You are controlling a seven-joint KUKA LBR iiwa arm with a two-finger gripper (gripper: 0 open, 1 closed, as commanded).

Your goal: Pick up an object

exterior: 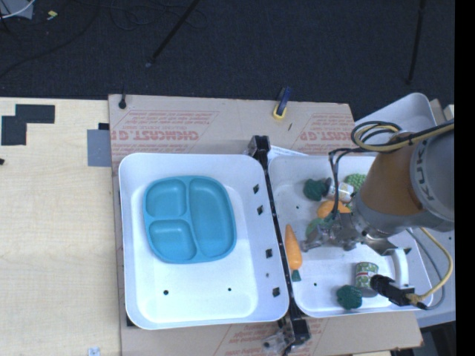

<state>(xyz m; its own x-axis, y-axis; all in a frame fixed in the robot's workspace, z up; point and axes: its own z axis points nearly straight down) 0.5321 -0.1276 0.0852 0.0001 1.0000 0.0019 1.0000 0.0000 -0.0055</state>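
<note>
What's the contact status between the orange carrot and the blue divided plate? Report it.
Apart. The camera view shows the blue divided plate in the left bin and the orange carrot in the right bin, with both bin walls between them.

A blue divided plate [190, 219] lies in the left bin [148, 302]; beyond that bin, a yellow-and-blue clamp [281, 104] grips the cardboard sheet [193, 128].

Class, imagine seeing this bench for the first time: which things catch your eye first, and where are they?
The blue divided plate stands out, lying alone in the left white bin. In the right white bin, an orange carrot lies by the dividing wall. The grey arm with its orange band reaches in above that bin's scattered items.
</note>
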